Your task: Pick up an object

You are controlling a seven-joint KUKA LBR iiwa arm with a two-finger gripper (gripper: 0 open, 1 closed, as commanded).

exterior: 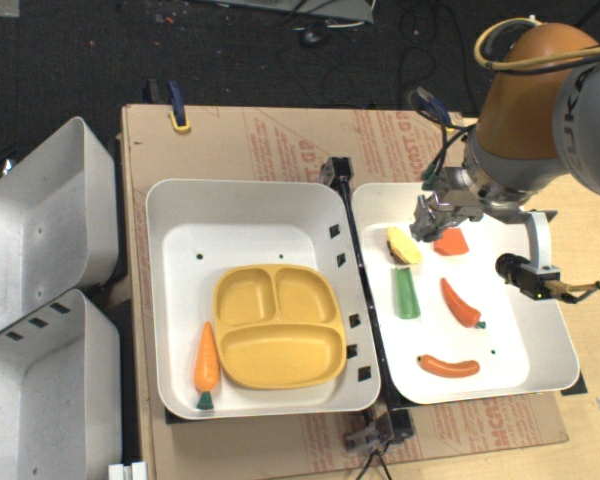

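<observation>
Yellow divided tray lies in the left bin.

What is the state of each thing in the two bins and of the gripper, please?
gripper: low in the right bin, above the yellow piece; holds nothing that I can see.
yellow piece: lying flat, beside the gripper.
green piece: lying flat.
orange-red wedge: lying flat.
red pepper: lying slanted.
sausage: lying flat.
yellow tray: upright in the left bin, nothing in its compartments.
carrot: lying beside the tray.
</observation>
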